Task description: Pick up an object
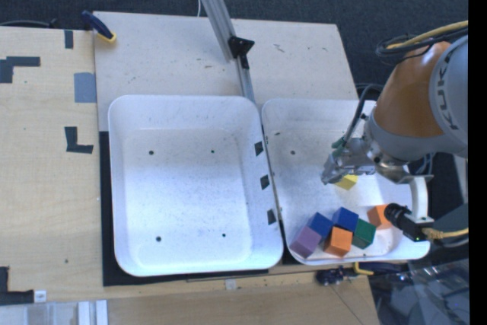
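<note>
My gripper [337, 172] hangs over the middle of the right bin [304, 125], on the grey arm with the orange band [407, 99] that comes in from the right. A small yellow block [348, 181] sits right at the gripper's lower tip, partly hidden by it. I cannot tell whether the block is gripped or only lies beneath. Near the right bin's front edge lie a purple block [307, 240], two blue blocks [320, 224] [345, 218], two orange blocks [339, 240] [378, 215] and a green block [364, 233].
The left bin [122, 164] stands beside the right one, sharing a raised rim [262, 164]. A slanted metal bar [217, 4] crosses the bench behind the bins. A blue and yellow item [99, 25] lies at the bench's far left corner.
</note>
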You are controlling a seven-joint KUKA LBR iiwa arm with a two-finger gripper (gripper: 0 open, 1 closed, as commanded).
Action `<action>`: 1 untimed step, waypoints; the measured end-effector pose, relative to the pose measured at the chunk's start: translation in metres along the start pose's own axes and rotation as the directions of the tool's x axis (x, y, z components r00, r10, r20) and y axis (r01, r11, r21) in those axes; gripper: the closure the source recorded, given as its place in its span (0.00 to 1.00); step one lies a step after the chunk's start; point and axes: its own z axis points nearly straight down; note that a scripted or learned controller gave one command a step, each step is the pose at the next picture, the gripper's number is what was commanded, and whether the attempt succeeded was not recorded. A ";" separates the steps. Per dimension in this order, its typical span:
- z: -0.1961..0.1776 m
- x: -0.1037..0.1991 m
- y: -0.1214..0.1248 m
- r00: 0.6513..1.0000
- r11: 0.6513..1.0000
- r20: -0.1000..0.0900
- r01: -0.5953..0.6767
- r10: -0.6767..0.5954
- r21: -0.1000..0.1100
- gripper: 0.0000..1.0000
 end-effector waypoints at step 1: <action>-0.009 0.000 0.000 1.000 1.000 -0.001 -0.002 0.002 0.004 1.00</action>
